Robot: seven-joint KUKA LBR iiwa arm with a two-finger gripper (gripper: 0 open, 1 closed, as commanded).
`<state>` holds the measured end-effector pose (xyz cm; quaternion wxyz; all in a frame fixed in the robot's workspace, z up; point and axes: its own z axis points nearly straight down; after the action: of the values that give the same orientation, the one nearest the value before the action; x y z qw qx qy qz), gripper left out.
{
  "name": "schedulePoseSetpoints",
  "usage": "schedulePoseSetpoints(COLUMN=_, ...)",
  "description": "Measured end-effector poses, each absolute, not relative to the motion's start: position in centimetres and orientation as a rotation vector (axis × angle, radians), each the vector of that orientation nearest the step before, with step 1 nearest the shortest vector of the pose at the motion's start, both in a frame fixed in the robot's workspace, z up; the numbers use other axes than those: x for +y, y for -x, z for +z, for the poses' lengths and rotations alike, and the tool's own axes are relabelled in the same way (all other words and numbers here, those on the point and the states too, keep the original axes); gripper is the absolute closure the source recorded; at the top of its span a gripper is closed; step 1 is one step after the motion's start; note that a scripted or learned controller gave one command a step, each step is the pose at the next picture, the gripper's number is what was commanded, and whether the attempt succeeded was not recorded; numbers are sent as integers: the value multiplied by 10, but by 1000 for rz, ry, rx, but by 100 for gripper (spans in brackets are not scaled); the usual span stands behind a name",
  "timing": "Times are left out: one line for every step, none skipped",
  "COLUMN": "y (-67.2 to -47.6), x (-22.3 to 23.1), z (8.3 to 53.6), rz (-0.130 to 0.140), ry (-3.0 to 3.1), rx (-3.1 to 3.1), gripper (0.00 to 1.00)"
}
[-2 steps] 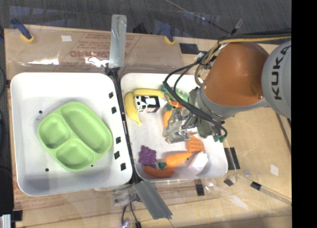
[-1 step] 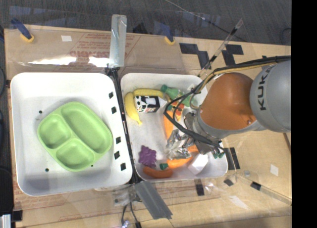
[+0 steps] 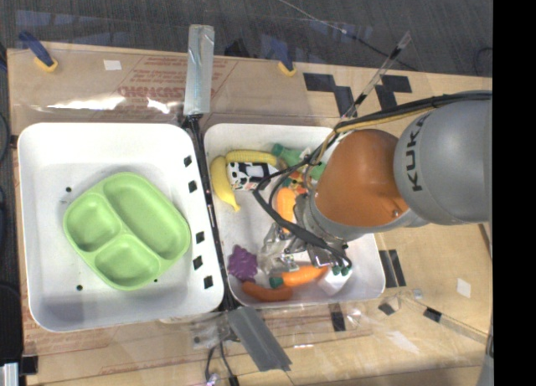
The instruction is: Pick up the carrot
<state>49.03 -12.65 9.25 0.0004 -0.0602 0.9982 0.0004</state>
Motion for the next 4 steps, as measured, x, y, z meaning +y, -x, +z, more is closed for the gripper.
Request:
schedulePoseSetpoints(y=-489, x=-85, z=196, rz=-1, ry=-57, rx=3131, gripper=100)
schedulePoseSetpoints(y=-499, x=-154, z=153, rz=-1, ry=119, rx=3141, gripper=100)
schedulePoseSetpoints(y=-496, x=-146, z=231, rz=-5, ry=66, rx=3132, gripper=100)
schedulePoseSetpoints(y=-532, x=-129, z=121, rz=5, ry=35, rx=3150, gripper=100)
